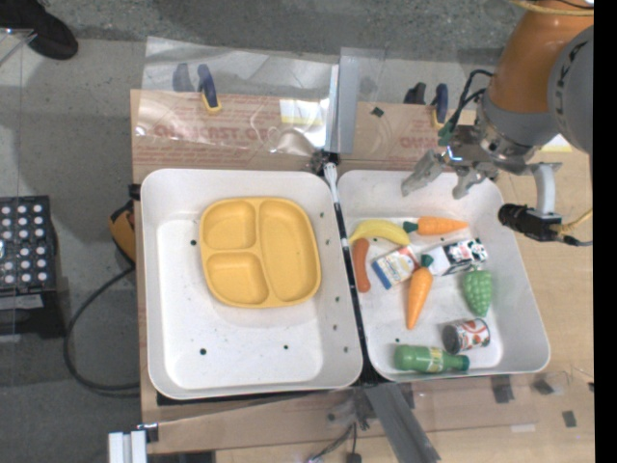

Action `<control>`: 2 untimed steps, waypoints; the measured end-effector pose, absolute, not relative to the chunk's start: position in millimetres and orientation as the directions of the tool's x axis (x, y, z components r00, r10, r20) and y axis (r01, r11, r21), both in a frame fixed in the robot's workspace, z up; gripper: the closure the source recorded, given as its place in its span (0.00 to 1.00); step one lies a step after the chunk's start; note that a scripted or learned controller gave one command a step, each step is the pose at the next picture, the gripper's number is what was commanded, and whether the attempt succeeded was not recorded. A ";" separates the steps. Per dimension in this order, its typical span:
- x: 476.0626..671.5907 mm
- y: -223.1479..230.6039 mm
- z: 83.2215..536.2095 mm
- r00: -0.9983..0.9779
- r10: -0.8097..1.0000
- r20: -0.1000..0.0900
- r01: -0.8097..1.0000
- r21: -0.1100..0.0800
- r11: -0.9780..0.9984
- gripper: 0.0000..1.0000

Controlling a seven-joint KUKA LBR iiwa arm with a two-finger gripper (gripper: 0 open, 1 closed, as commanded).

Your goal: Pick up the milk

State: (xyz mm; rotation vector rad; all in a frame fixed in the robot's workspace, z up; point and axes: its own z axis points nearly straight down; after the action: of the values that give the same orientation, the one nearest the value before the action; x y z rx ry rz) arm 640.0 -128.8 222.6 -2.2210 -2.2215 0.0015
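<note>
1. Nearest the camera, along the front wall of the right bin (525, 355), a green bottle (429, 359) lies on its side, with a small red and white can (469, 335) just beside it to the right.
2. A little farther back in the same bin sit a green bumpy fruit (476, 291), an orange carrot (417, 296) on a slant, and a sausage-like red piece (361, 264) near the bin's left wall.
3. The milk (463, 255) (a small white carton with black patches) lies on its side near the middle of the right bin, touching a blue and white carton (395, 265) on its left.
4. Behind them rest a yellow banana (380, 231) and a second carrot (441, 226).
5. The left bin (174, 355) holds a yellow divided plate (260, 251) with three compartments.
6. At the far right, the tool (445, 176) hovers over the right bin's back edge, its two fingers spread wide apart and holding nothing. It is well apart from the milk.
7. Farthest back, brown cardboard (231, 128) under clear plastic covers the table (569, 249), with clamps along its far edge.
</note>
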 end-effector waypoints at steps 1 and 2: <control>624.4 -159.8 112.2 0.064 0.998 -0.006 0.998 0.019 -0.063 0.00; 593.6 -219.1 145.8 0.012 1.000 -0.004 1.000 0.000 -0.012 0.00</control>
State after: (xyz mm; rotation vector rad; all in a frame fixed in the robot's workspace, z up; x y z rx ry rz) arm 593.6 -219.1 145.8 -2.2368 -2.2095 0.0047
